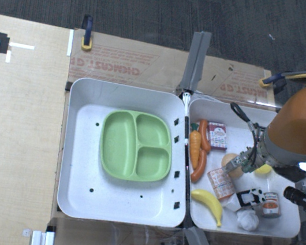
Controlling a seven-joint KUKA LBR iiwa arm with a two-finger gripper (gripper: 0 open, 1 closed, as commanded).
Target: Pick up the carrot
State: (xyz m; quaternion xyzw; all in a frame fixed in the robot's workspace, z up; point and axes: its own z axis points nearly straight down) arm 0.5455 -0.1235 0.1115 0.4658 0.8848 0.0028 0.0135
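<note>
Single fixed camera set above the bench, looking down at a slant. Both white bins fall within frame: the left bin near centre, the right bin toward the right edge. Dark floor fills the top; the camera apparently stands well back.

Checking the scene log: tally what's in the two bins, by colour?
Green: 1, tray
Orange: 2, carrot, sausage
Yellow: 2, banana, small yellow piece
Red and white: 2, carton, packet
Other: 3, can, white lump, tan round piece
Total: 10
</note>
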